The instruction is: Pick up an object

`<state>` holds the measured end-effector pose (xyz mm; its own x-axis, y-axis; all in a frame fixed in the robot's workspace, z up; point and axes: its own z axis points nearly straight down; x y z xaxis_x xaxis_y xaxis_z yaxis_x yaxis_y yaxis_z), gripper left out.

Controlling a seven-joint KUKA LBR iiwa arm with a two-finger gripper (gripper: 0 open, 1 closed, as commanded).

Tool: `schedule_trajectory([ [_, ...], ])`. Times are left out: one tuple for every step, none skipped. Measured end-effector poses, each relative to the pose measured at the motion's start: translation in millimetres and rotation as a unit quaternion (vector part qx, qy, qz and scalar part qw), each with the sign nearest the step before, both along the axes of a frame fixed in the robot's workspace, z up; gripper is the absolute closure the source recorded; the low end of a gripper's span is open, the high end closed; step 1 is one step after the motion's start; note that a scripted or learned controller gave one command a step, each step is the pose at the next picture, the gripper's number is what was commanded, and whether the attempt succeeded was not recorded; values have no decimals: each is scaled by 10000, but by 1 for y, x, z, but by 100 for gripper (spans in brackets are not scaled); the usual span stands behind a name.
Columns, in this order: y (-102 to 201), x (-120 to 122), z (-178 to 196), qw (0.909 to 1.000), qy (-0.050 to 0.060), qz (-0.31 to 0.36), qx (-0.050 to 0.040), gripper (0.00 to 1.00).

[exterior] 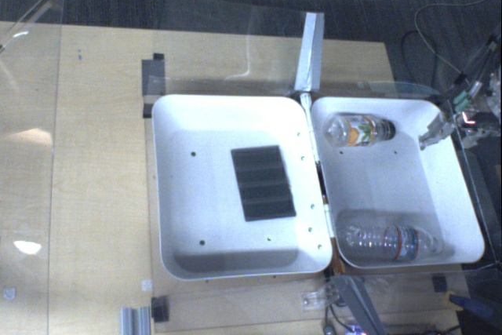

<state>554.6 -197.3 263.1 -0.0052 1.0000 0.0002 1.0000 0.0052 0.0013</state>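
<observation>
I start at the left bin (pixel 180 192), where a dark ribbed block (pixel 263 183) lies flat near the middle of its floor, well clear of every wall. Right of that bin, across the shared rim, the right bin (pixel 392 184) holds two clear bottles lying on their sides: a small bottle (pixel 359 129) with an orange label near the back wall, and a larger bottle (pixel 392 242) with a red band against the front wall. The pincer (pixel 436 133) sits at the right bin's far right edge, holding nothing. I judge the small bottle the easier target, being nearer the pincer; I would come straight down across its width so it cannot roll. Whether the pincer is spread or pressed together I cannot tell, since it is small, blurred and cut off by the frame's edge.
</observation>
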Motion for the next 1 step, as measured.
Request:
schedule_trajectory([
  [35, 31, -44, 9999, -15, 145, -4, 0],
])
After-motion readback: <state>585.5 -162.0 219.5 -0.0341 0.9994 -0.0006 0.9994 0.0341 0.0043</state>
